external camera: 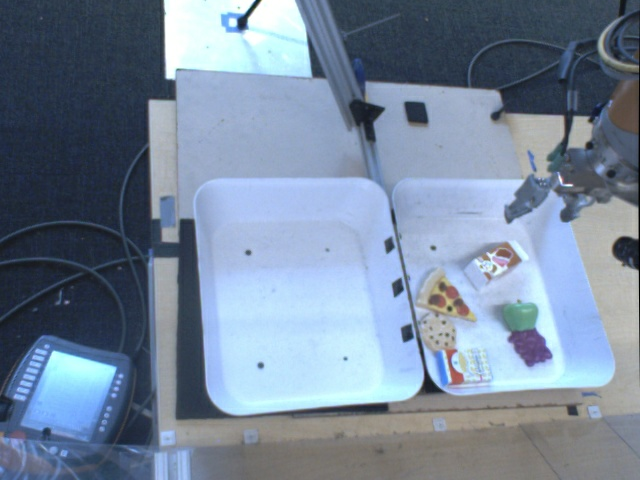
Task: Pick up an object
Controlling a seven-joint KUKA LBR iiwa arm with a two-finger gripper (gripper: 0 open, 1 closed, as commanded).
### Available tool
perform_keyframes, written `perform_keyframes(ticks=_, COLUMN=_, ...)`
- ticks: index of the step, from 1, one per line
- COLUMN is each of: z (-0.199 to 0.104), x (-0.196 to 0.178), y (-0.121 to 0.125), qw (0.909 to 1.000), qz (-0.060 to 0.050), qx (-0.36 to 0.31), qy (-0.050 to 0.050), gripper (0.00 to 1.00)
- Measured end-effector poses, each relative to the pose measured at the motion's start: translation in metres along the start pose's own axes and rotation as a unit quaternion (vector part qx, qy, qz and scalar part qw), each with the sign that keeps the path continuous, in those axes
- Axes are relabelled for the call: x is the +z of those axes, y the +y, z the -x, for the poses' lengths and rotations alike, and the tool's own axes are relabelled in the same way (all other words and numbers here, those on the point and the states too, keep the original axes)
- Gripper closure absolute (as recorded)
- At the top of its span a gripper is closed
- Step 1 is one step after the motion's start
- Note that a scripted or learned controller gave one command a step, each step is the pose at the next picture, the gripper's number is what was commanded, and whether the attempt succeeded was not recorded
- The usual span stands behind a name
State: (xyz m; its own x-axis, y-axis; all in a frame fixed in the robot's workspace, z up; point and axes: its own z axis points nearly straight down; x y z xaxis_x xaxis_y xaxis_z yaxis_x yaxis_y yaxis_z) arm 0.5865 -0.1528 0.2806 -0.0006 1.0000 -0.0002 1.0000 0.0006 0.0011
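Observation:
The right bin [560,268] holds a small white and red carton [495,264], a pizza slice toy [446,297], a cookie box [452,350], a green pepper toy [520,315] and a purple grape bunch [531,346]. My gripper [545,200] hangs above the bin's far right corner, up and to the right of the carton. Its two fingers stand apart with nothing between them.
The left bin [225,228] lies beside the right one, joined by a black-clipped divider [397,286]. A slanted metal pole [335,48] rises behind the bins. A teach pendant [65,388] and cables lie on the floor at left.

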Motion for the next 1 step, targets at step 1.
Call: perform_keyframes(ticks=1, z=-0.1146, x=-0.0502, y=0.0184, qw=1.0000, qz=0.002, qx=-0.005, qy=0.001, gripper=0.00)
